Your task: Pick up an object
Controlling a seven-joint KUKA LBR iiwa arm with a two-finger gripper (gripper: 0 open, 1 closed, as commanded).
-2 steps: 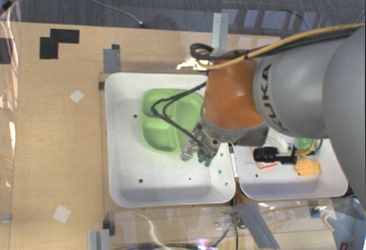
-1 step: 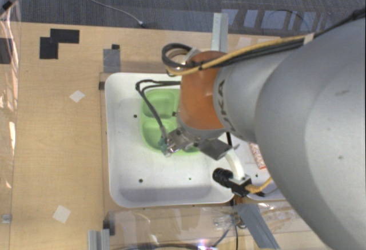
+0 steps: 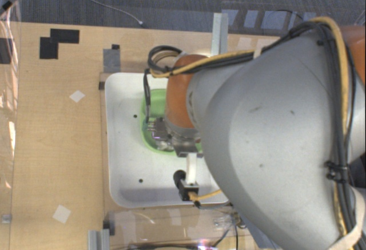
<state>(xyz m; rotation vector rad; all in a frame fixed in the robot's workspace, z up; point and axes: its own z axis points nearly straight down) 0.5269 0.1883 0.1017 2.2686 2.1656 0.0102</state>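
Looming over the white bin, the arm hides most of a green object; hand's grip unreadable

bench: light wood | on it: white bin, black tape patches

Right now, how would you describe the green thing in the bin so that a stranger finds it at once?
Start at the white bin on the wooden bench. Follow the arm down to its orange band. The green thing curves out from under that band, on the bin floor; its rounded bright green edge is the single coloured patch against the white, though the arm covers most of it.
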